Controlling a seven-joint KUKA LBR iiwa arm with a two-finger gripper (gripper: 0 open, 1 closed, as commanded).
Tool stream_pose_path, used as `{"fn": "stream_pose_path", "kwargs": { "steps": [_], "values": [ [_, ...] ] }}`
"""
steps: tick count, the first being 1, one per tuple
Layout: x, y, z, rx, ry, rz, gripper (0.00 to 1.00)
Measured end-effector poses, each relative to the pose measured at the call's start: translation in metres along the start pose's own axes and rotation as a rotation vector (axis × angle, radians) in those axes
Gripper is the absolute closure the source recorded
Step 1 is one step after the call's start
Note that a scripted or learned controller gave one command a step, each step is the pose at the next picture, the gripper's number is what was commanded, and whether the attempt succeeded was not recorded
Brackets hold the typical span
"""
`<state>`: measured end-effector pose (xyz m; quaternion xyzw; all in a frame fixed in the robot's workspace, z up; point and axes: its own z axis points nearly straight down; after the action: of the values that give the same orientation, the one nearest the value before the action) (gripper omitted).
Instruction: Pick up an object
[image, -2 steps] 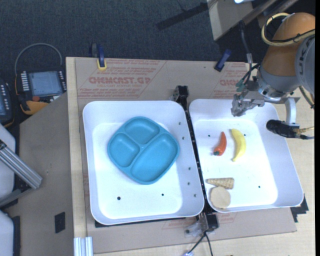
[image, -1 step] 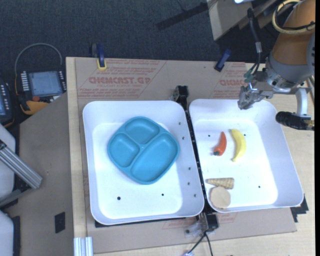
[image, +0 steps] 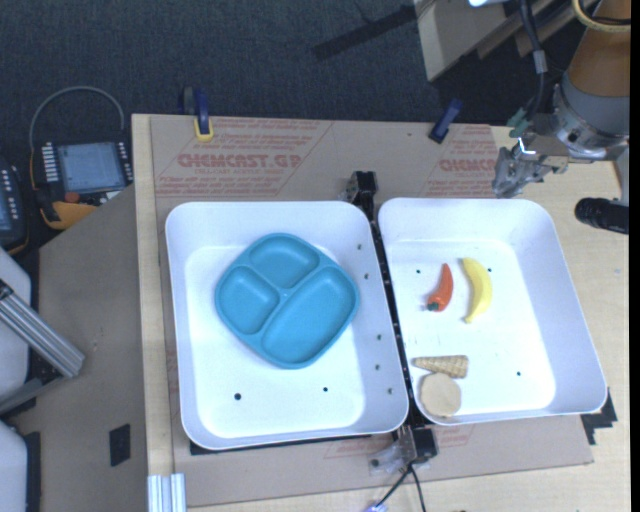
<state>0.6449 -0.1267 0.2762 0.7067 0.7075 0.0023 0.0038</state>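
Banana (image: 477, 289) (curved, smooth yellow), red pepper (image: 440, 288) beside, right bin (image: 570, 330)

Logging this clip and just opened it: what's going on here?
A robot arm is set to pick up an object, and nothing is lifted yet. Its gripper hangs above the far edge of the right bin, off the items. In that bin lie a banana, a red pepper, an ice cream cone and a round cookie. The left bin holds a blue divided plate.
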Motion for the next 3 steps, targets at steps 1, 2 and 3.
{"fn": "stream_pose_path", "kwargs": {
  "steps": [1,2,3],
  "values": [
    [0.053,-0.02,0.017,0.012,0.004,-0.004,1.0],
    [0.099,-0.043,0.013,0.011,0.004,-0.003,1.0],
    [0.157,-0.059,0.027,0.013,0.005,-0.005,1.0]
  ]
}}
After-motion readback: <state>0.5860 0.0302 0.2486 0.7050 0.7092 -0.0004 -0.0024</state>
